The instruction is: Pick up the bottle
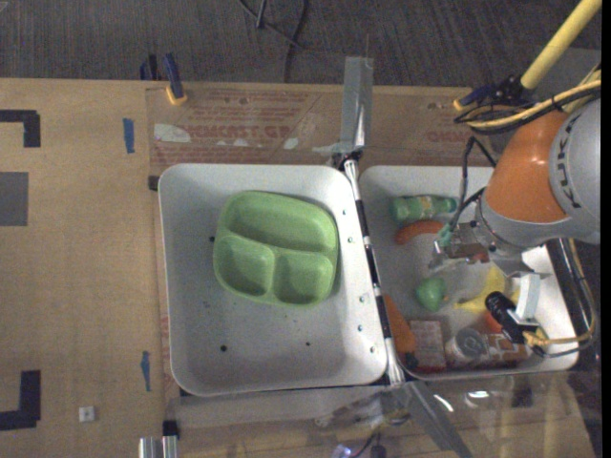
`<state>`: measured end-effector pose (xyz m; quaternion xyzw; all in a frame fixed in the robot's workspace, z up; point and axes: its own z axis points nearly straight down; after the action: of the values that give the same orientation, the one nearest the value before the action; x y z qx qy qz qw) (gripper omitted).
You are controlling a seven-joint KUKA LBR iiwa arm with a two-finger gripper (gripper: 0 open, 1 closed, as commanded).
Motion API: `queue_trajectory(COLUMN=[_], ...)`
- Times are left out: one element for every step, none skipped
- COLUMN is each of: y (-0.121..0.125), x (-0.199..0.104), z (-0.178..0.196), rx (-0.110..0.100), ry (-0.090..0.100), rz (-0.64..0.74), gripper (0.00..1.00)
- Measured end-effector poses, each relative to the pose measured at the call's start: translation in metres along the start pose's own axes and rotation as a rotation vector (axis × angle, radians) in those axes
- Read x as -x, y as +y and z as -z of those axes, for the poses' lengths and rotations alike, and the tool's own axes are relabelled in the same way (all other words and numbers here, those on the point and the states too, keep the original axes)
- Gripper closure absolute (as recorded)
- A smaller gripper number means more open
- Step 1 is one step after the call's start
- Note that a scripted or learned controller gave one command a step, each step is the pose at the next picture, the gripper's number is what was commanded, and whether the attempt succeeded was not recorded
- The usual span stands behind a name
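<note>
**While hanging low over the right bin, not yet on the bottle**

From the overhead camera: reaches in from the right, with the end effector (pixel 460 248) poised among the clutter of the right bin (pixel 565 356). Cannot tell whether it is apart or together, since the wrist hides it from above. Grips nothing that can be seen.

Lying on its side along the bin's far wall: the green bottle (pixel 423 206). Probably tipped there loose like the rest, so likely to roll if nudged. Sits near the end effector but apart from it, off toward the far wall and the divider between the bins. Has an orange piece (pixel 418 230) just beside it on the near side, level with the end effector.

Nearer the front: a small green lump (pixel 431 294), a yellow item (pixel 485 292), a red packet (pixel 427 338) and a can (pixel 472 343). Holds a green divided plate (pixel 277 248) in the left bin (pixel 191 351). Carries both bins on the table (pixel 76 256).
</note>
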<state>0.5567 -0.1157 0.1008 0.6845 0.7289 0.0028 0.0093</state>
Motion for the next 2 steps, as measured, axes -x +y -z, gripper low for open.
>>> queue_trajectory(y=[0.000, -0.043], x=[0.000, -0.019], z=[0.000, -0.010], rx=[0.000, -0.003], ry=[0.000, 0.007], rz=[0.000, -0.024], gripper=[0.00, 0.00])
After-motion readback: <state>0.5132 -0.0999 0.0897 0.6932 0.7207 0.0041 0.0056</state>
